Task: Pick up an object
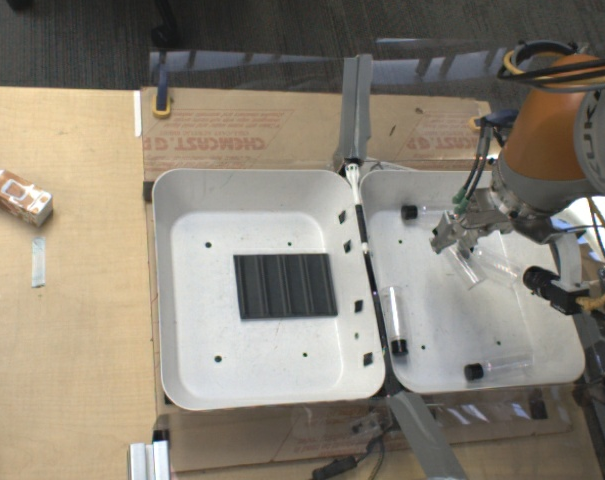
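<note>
The worktop [62, 368] was a light wooden surface, with a sheet of brown cardboard [252, 133] behind the two bins. The left bin [172, 268], the landmark here, was a shallow white tray with rounded corners. In its middle lay a dark ribbed rectangular block [285, 286], flat and apart from all four walls.

Just to the right of the left bin, touching it along the shared edge, stood the right bin [422, 373]. It held several clear tubes with black caps. One tube [392, 320] lay close along the wall nearest the left bin, its black cap toward the front. Another tube [497, 369] lay near the front wall of the right bin, farther from the left bin. A small black cap [409, 211] was near the back of the right bin.

The grey arm with its orange band [547, 143] stood over the right bin, well to the right of the left bin. The tool [460, 240] hung low over the middle of the right bin, beside a clear tube [492, 263]; I cannot tell how it stood or whether it pinched anything.

Far to the left of the left bin, a small printed carton [20, 198] and a thin pale strip [38, 264] lay on the worktop.
</note>
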Robot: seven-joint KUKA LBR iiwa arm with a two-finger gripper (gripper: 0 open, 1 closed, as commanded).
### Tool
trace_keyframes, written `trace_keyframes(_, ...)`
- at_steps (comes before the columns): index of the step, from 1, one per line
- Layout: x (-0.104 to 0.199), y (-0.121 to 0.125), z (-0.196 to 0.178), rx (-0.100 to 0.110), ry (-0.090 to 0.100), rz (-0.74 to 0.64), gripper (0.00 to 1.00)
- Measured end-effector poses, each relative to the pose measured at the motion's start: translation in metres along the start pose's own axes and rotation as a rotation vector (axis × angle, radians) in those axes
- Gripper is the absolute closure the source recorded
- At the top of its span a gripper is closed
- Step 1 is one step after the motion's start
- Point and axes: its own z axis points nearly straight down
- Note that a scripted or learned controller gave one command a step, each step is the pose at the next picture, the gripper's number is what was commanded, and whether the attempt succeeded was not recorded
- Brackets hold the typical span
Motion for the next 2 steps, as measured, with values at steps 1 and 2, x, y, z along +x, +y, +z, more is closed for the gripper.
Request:
trace_keyframes(1,0.017,0.05,-0.025,0.0,-0.001,-0.036,1.0)
trace_keyframes(2,0.045,0.095,-0.035,-0.001,-0.001,-0.044,1.0)
